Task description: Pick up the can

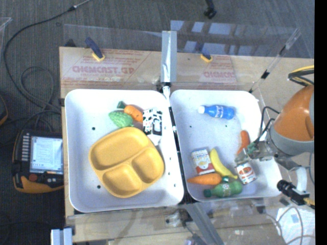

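A small can [246, 173] with a red label and silver top stands near the right wall of the right bin [255, 102]. My gripper [249, 155] hangs just above and behind it, at the end of the grey wrist [288, 148] reaching in from the right. Its tips are close to the can's top, and I cannot tell whether they touch it. A second red and white container [202, 161] lies further left in the same bin, beside a banana [223, 164].
The right bin also holds a blue bottle [218, 111], a red pepper [243, 140], a carrot [204, 179] and a green bottle [225, 189]. In the left bin [76, 137] are a yellow divided plate [126, 160], a green vegetable [120, 119], a carrot [134, 112] and a black-and-white item [152, 121].
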`<state>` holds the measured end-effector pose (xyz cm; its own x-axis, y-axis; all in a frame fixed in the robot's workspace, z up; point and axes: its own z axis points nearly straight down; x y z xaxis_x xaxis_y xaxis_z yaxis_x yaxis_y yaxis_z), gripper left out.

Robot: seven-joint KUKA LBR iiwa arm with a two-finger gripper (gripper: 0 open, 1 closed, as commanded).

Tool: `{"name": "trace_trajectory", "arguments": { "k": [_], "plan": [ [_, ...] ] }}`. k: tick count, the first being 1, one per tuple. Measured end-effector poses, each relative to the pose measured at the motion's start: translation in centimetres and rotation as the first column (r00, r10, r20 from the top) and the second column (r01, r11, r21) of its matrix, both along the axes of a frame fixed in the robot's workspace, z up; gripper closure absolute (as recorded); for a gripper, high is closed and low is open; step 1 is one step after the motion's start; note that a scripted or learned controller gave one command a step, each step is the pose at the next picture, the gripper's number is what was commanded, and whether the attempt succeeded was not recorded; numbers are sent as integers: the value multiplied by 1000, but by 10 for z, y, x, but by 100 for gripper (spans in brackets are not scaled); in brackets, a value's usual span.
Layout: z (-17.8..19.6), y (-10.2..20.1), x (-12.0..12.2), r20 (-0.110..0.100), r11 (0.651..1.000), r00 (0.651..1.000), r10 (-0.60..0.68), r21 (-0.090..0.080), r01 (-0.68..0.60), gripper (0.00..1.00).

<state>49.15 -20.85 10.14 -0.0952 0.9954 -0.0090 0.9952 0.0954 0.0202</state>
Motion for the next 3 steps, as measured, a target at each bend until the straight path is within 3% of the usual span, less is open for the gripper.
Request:
{"name": "trace_trajectory", "arguments": {
  "k": [1,2,3],
  "plan": [
    [0,0,0,0,1000,1000,0,0,0,0],
    [-10,12,-4,-7,1000,1000,22,-6,-22,0],
    [0,12,-2,-3,1000,1000,23,-6,-23,100]
  ]
}}
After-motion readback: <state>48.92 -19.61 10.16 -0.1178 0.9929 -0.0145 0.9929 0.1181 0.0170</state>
